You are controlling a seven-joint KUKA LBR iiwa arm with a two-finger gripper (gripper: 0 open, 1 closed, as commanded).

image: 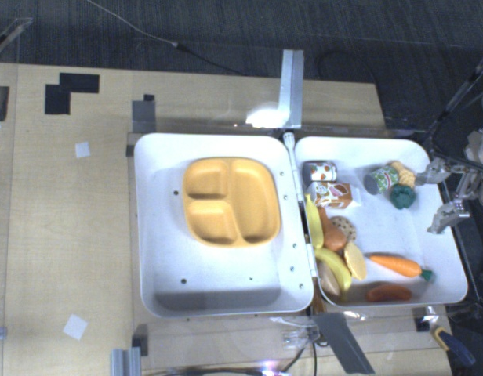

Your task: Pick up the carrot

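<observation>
Spread apart, the gripper (448, 197) is hanging over the right rim of the right bin (441, 284), its two metal fingers (444, 218) standing open with nothing between them. Both bins are sitting side by side on the wooden bench (61, 233), and a metal post (292, 88) is rising behind the seam where they meet.

Largest of the contents, a yellow divided plate (230, 200) is lying near the middle of the left bin (159, 210), three compartments facing up.

In the right bin, everything is crowding the left wall and the near edge. A banana (334, 262) is curving along the left wall toward the near left corner. The carrot (394, 265) is lying on its side close to the near edge, orange body pointing left and green stub pointing right (well apart from the gripper, which is higher up the right rim). A reddish sausage-shaped piece (388, 292) is lying just in front of the carrot, against the near wall. A small can (320, 171) and a little carton (334, 195) are standing by the far left corner. A green toy vegetable (402, 197) and a grey piece (379, 180) are resting near the far right corner.
</observation>
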